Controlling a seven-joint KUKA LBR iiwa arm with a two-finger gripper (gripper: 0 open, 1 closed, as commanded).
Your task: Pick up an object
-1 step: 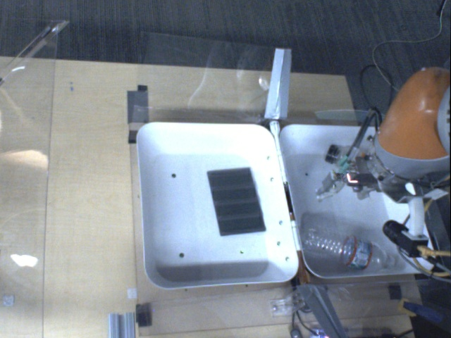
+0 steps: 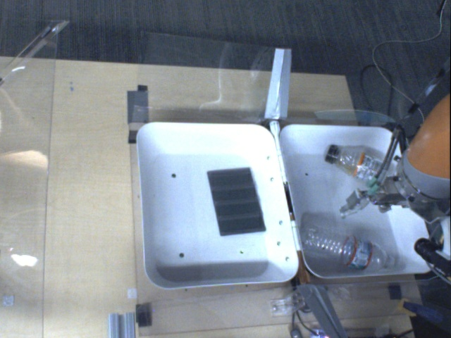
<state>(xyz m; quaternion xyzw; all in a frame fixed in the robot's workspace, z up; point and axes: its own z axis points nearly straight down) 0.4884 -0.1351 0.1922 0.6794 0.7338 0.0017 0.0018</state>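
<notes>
Two clear plastic bottles lie in the right bin (image 2: 304, 189). A small one with a dark cap and an orange label (image 2: 347, 159) is near the back. A larger crinkled one (image 2: 344, 248) rests along the front wall. A black ribbed rectangular block (image 2: 236, 201) lies flat in the middle of the left bin (image 2: 162, 189). My gripper (image 2: 358, 197) hangs low in the right bin, between the two bottles and just in front of the small one. It stands open and its fingers hold nothing. The arm's orange band (image 2: 431, 146) covers the bin's right wall.
A metal divider post (image 2: 277, 83) rises behind the seam between the bins. Clear plastic sheets cover the bench to the left. Cables and brackets (image 2: 317, 312) sit along the front edge under the right bin.
</notes>
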